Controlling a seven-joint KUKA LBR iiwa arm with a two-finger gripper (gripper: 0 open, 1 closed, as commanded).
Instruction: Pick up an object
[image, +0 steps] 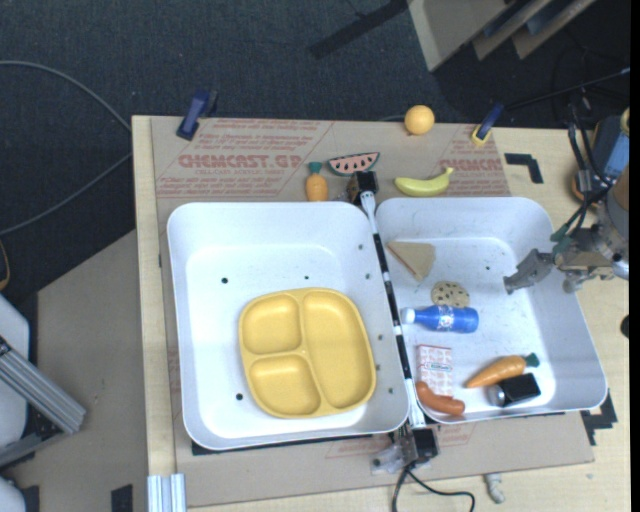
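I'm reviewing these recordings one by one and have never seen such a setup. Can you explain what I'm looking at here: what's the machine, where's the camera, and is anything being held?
One camera looks down at a slant on a bench. The robot arm enters from the right; its hand hangs over the right white bin, and nothing shows between its fingers. That bin holds a blue plastic bottle, an orange toy carrot, a round cookie, a tan wedge, a red sausage, a small printed packet and a black block. The left white bin holds a yellow divided tray. A yellow toy banana lies outside, behind the bins.
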